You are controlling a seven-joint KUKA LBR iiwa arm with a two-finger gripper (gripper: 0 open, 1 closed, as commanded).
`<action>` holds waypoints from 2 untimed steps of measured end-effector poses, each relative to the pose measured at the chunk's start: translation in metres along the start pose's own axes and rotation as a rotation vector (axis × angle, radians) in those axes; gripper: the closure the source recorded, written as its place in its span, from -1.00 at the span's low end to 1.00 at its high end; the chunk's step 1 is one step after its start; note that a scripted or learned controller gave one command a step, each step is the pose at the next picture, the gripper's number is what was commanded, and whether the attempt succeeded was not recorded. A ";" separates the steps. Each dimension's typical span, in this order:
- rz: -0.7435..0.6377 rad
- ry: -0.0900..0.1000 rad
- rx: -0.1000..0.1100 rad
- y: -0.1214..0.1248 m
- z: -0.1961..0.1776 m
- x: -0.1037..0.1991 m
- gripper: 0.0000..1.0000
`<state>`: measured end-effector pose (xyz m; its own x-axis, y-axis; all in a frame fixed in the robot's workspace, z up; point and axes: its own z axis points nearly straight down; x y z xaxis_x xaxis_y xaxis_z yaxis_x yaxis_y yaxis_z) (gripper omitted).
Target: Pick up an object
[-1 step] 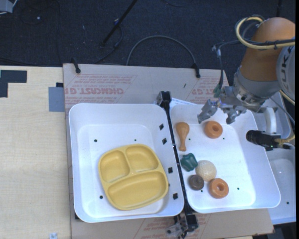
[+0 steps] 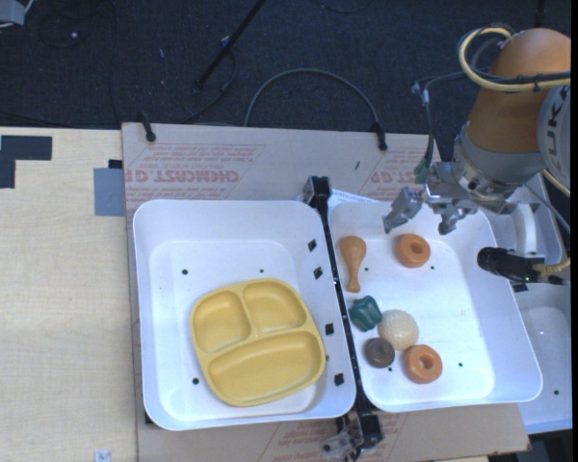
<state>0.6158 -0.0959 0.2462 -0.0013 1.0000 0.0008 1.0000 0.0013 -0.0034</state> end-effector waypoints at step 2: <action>0.001 0.000 0.004 0.004 0.123 0.008 -1.00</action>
<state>0.6195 -0.0882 0.1233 -0.0006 1.0000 0.0008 1.0000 0.0006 -0.0070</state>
